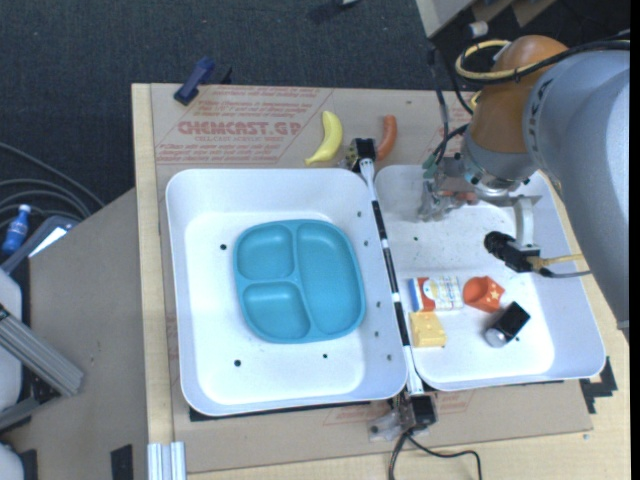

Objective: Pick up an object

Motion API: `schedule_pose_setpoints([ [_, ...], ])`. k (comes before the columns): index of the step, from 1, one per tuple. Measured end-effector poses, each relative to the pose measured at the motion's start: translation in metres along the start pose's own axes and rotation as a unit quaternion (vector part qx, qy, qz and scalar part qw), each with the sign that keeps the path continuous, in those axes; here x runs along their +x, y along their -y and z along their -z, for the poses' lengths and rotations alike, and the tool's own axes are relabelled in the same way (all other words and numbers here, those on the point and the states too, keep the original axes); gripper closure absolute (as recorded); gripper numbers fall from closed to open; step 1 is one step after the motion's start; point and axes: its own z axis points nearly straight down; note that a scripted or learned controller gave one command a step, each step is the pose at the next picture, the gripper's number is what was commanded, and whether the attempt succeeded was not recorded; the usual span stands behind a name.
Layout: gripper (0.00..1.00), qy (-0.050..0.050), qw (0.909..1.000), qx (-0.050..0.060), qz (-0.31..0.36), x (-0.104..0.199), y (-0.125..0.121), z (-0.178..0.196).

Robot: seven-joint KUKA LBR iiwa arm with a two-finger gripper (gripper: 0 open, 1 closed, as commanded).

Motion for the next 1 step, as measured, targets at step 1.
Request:
schedule_pose_setpoints([
  [1,0.00,0.000,1.0000,0.000,0.000,0.0000,0.0001,-0.0002],
])
